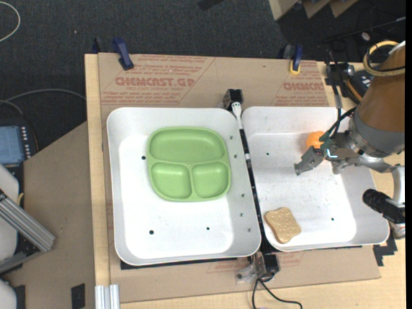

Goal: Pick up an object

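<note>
Camera view: gripper (320,154) over right bin (360,237), beside orange object (313,138); grip seemingly empty, opening unclear.

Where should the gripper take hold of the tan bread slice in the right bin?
Probably across its narrow width, coming from above. The bread slice lies flat near the right bin's front-left corner, so side approaches look crowded by the walls.

Dark carpet floor (161,18); cardboard-topped bench (193,76); loose cables (9,18).

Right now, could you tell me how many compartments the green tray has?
3. The green tray in the left bin has one wide compartment across its far side and two smaller ones side by side along its near side.
</note>
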`<state>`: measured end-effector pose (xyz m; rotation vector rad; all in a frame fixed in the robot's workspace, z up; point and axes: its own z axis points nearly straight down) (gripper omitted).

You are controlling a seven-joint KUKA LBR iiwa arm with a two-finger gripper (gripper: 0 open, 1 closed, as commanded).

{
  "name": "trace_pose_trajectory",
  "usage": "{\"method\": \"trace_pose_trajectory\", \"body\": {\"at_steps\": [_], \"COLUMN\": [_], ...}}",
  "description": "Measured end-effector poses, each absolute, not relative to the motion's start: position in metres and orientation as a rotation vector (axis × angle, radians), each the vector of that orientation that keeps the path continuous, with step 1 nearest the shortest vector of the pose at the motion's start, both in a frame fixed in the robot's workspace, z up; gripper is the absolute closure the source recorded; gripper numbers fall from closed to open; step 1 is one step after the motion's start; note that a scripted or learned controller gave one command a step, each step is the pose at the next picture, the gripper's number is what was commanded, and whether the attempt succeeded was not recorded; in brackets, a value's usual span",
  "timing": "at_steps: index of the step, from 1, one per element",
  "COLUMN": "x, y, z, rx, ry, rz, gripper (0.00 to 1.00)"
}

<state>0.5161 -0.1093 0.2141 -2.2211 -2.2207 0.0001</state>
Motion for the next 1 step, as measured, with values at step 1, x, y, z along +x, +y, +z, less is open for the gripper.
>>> {"method": "trace_pose_trajectory", "body": {"at_steps": [1], "x": [0.5169], "y": [-0.1093], "z": [0.2248], "rx": [-2.222], "ry": [-2.223], "rz": [-0.002], "gripper": [1.00]}}
